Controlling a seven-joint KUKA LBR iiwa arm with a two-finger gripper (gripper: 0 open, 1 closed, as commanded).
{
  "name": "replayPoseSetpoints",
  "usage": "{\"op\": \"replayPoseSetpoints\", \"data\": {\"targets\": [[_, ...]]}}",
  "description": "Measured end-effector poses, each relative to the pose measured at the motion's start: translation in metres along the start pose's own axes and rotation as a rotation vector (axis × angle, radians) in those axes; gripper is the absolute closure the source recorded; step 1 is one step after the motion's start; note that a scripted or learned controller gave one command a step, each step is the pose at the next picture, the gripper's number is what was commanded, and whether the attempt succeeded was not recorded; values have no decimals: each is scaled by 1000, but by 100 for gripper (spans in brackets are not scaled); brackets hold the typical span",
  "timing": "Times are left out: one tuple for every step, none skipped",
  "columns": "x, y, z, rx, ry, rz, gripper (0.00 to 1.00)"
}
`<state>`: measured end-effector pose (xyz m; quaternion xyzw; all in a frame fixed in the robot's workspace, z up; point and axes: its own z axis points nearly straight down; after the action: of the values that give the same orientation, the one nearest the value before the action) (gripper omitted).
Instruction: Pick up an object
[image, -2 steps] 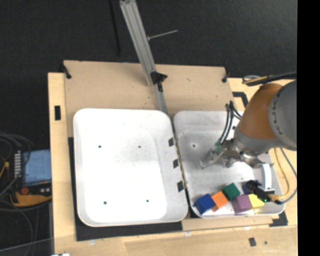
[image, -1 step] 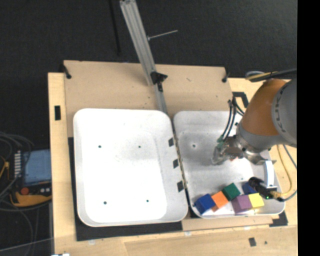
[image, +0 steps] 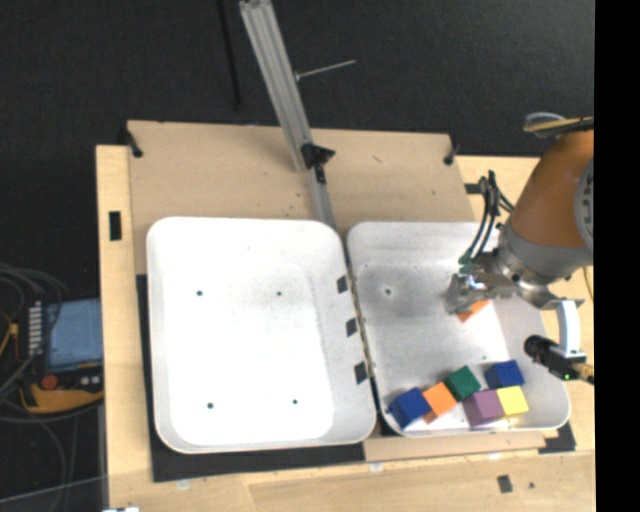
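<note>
My gripper (image: 467, 296) hangs over the right-hand part of the right bin (image: 400, 255). A small orange block (image: 476, 311) peeks out just under its tip, partly hidden by it; I cannot make out whether it is gripped or only lies beneath. Along the bin's near edge sit several cubes: blue (image: 410, 405), orange (image: 439, 398), green (image: 462, 383), purple (image: 485, 406), yellow (image: 513, 401) and another blue (image: 504, 375).
The left bin (image: 250, 330) lies beside the right one, with small clips along the shared rim. A slanted metal pole (image: 290, 110) rises behind the bins. The arm's orange band (image: 555, 200) is at the right edge.
</note>
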<state>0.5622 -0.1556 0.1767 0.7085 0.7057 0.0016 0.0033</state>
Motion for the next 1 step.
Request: {"op": "replayPoseSetpoints", "data": {"targets": [[-2, 2, -50, -1, 0, -7, 100]]}}
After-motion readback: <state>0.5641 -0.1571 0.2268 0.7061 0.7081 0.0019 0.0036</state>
